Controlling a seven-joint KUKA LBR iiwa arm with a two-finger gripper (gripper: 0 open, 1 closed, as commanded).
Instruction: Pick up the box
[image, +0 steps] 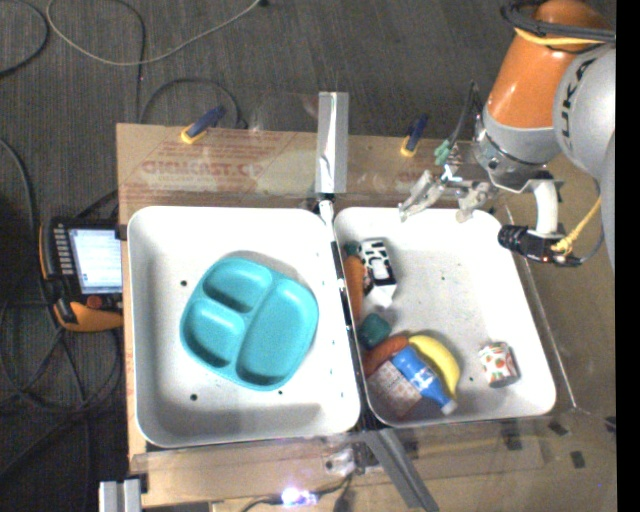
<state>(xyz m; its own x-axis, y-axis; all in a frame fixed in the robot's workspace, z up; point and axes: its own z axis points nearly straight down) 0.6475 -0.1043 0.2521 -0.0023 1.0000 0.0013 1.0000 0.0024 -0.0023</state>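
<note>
A small black and white box (378, 264) lies near the left wall of the right bin (520, 300), in its far half. My gripper (443, 204) hangs over the far edge of that bin, to the right of the box and beyond it. Its fingers (414, 205) are spread open and hold nothing. The grey arm with the orange band (535, 70) comes in from the upper right.
An orange object (352, 282) lies against the box. Toward the front of the right bin sit a teal cup (375, 328), a banana (440, 362), a blue bottle (422, 380) and a small can (497, 363). The left bin (160, 240) holds a teal divided plate (250, 320).
</note>
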